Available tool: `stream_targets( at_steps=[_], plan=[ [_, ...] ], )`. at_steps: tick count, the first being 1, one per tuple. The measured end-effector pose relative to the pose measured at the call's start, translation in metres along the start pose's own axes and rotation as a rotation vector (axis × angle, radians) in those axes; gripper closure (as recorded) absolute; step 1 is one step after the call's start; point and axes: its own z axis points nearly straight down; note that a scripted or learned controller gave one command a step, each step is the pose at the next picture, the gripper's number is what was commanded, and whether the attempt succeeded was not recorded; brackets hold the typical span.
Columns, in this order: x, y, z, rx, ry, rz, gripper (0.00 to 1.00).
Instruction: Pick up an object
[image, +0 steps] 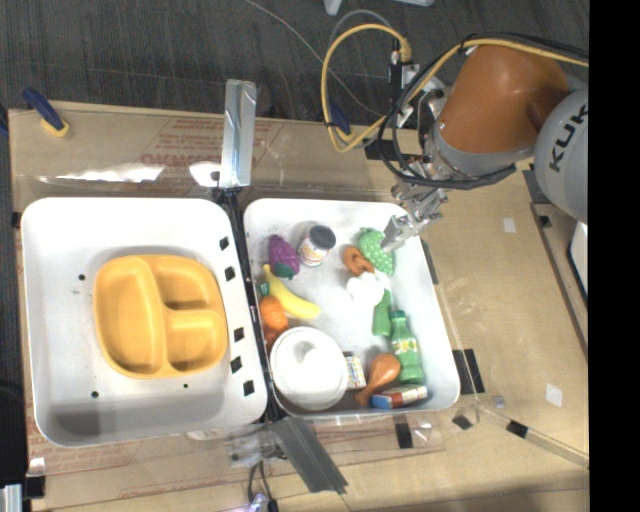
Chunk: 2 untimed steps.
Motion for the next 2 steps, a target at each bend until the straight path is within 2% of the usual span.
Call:
stream_targets(
  at_steps=[1, 2],
  plan=[
    [-0.012, 0.023, 0.042, -0.007, -0.005, -0.567, 1.00],
    [-0.016, 0.001, 0.039, 0.001, 0.000, -0.651, 1.00]
  ],
)
